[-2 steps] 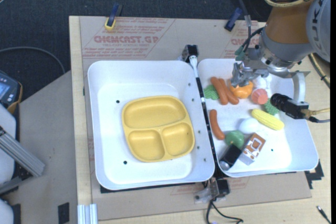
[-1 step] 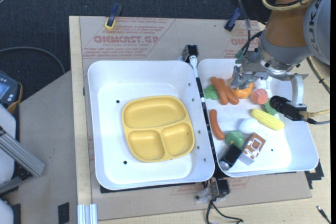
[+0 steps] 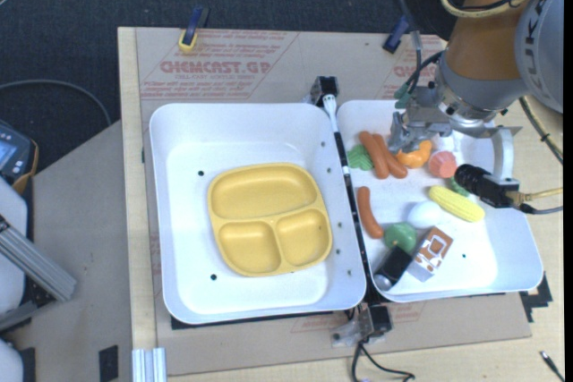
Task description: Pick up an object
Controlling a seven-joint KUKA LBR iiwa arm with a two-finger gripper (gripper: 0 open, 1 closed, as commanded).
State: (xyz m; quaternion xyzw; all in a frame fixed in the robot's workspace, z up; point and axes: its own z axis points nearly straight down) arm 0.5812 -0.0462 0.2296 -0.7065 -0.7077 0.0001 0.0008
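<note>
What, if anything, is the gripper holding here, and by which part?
It cannot be told. The gripper is low in the right bin, over the orange toy and beside the sausages, and nothing visibly sits in its grip.

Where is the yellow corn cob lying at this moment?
In the camera view, the corn cob lies in the right bin, toward its right side, between the white egg and a black part of the arm.

We see two bins of smooth, glossy white plastic, and a matt yellow plastic tray. The toy corn and sausages look like shiny plastic. Beneath lies matt board, printed red.
</note>
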